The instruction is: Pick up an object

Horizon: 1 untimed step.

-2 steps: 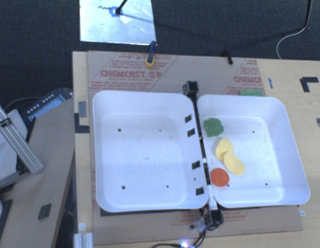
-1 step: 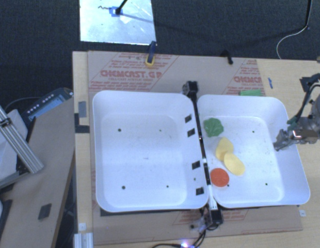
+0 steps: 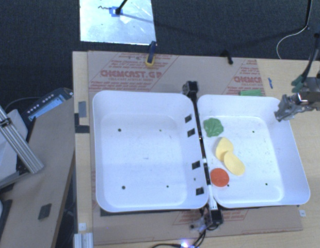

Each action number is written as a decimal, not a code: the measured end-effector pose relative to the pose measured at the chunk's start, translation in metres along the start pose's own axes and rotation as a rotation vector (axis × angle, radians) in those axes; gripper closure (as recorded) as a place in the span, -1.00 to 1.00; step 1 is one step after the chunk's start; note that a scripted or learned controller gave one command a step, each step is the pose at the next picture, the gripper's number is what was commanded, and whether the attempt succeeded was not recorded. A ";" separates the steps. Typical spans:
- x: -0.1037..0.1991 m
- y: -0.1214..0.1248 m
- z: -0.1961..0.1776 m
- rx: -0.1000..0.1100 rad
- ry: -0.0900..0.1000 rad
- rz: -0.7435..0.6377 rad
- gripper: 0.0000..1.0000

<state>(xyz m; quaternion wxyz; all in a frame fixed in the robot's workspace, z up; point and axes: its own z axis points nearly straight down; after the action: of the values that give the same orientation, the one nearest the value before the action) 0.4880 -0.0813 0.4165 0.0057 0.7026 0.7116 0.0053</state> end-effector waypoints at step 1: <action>0.060 -0.003 0.151 0.023 0.003 0.003 1.00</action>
<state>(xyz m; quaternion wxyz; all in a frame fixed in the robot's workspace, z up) 0.4865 -0.0213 0.2657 -0.0034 0.7037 0.7105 -0.0016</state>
